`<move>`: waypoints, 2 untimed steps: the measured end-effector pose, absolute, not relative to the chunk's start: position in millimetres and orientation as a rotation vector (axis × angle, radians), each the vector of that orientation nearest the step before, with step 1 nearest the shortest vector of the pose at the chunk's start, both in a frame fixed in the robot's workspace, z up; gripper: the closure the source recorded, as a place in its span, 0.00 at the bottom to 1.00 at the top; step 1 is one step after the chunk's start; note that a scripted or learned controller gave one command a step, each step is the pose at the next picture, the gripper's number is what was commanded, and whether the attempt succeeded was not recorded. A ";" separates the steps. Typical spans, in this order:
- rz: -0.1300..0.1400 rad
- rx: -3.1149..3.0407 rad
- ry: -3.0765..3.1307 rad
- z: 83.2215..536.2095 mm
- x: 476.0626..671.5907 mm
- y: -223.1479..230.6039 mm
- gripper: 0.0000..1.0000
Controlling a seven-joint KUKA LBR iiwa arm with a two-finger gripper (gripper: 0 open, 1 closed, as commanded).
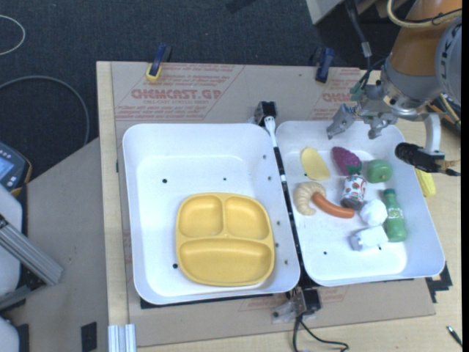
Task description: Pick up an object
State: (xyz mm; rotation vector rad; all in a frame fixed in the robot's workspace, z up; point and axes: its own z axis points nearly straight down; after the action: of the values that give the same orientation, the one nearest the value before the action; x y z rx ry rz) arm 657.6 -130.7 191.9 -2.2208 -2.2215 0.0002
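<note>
**Claw above the right bin's far rim, nothing taken yet**

The claw hangs over the far edge of the right bin, its two fingers spread wide with nothing between them. All the candidates lie below and nearer the camera in that bin: a yellow piece, a purple piece, a green round piece, a small printed can, a croissant-shaped piece touching an orange sausage shape, a white ball, a green bottle and a white-grey object. The left bin holds a yellow divided plate.

Judgement: the approach is in hand, no descent onto a target yet. The purple piece and the yellow piece lie nearest. The yellow one stands clearer of its neighbours, so finger room is better there. The middle cluster is tight; a descent there risks nudging the can or ball. Best to centre over one item, straddle its narrow axis, then go straight down before closing.
</note>
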 end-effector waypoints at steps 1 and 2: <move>0.004 -2.219 -2.215 79.0 635.9 -134.8 0.00; -0.004 -2.224 -2.223 96.5 639.2 -135.1 1.00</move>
State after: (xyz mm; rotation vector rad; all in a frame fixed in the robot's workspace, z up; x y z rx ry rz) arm 639.2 -135.1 96.5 -2.2244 -2.2231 -0.0039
